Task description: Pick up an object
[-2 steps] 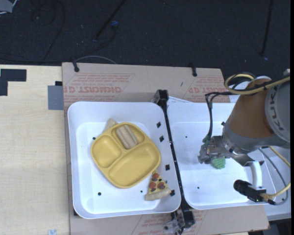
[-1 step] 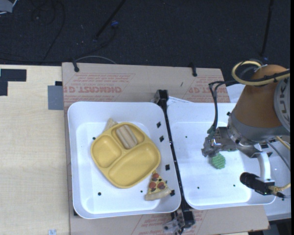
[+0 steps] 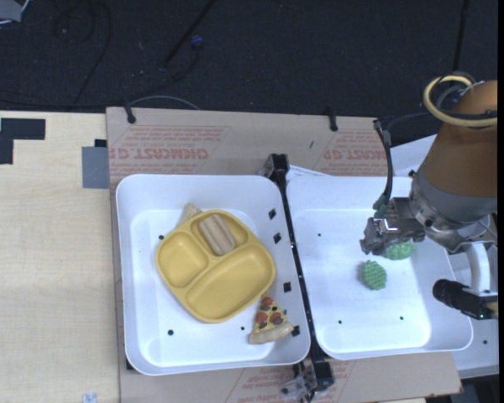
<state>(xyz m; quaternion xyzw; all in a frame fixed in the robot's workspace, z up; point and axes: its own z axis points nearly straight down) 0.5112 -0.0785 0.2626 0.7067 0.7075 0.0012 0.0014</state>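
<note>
Nearest, a pizza slice (image 3: 270,321) lay at five o'clock in the left bin (image 3: 147,334), just off the rim of a yellow plate (image 3: 227,284) that took up that bin's middle. A bun (image 3: 217,233) sat in the plate's twelve o'clock compartment. In the right bin (image 3: 344,326) a green ball (image 3: 373,275) rested near the centre, slightly toward three o'clock and apart from the walls. Just beyond it, at about one o'clock from the ball, the gripper (image 3: 388,240) hung low over the bin floor with a green lump (image 3: 401,249) showing right at its tip. Whether the gripper was wide or narrow could not be told, nor whether the lump was in its grasp or merely lying beneath it. The step in hand looked like the grasp itself, on the lump. The next move would call for a firm close around the lump, then a straight lift clear of the ball and the three o'clock wall.
</note>
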